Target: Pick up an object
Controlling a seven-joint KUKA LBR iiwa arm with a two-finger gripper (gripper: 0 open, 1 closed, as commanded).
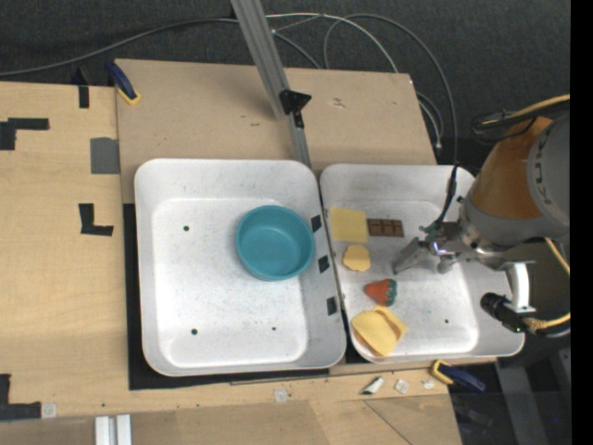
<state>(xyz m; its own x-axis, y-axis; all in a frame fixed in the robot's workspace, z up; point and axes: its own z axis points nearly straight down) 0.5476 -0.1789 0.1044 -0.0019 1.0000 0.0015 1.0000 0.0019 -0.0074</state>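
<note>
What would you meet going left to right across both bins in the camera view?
Blue bowl → yellow square block → red strawberry toy → gripper.

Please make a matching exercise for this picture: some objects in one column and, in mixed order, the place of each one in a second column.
1. blue bowl
2. brown chocolate bar
3. red strawberry
4. tool

A. right bin, between two yellow pieces
B. left bin
C. over the right bin, right of the food pieces
D. right bin, beside the yellow square

Pairs: 1-B, 2-D, 3-A, 4-C
</note>
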